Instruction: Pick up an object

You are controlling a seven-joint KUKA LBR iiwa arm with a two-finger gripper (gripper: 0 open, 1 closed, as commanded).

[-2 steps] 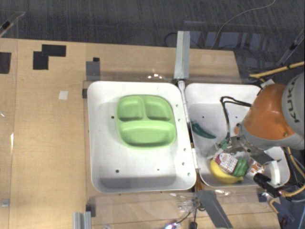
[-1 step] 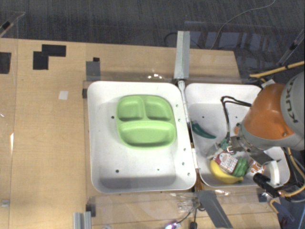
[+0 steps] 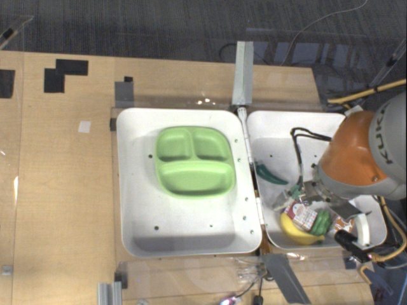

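Note:
My gripper [image 3: 306,197] is low in the right bin [image 3: 280,138], reaching down from under the orange wrist band. It stands right over a heap of objects at the bin's near edge. In that heap a yellow rounded fruit-like object [image 3: 296,231] lies at the front. A red and white packet [image 3: 304,215] rests on top of it, and a green item [image 3: 322,223] sits just to the right. The gripper's tip is at or touching the packet's upper edge. A dark green flat piece [image 3: 270,173] lies by the bin's left wall.
The left bin [image 3: 137,189] holds a light green divided plate [image 3: 193,161] in its far half. The ridge between the two bins [image 3: 250,176] runs close to the left of the heap. The arm's body covers the right bin's right side.

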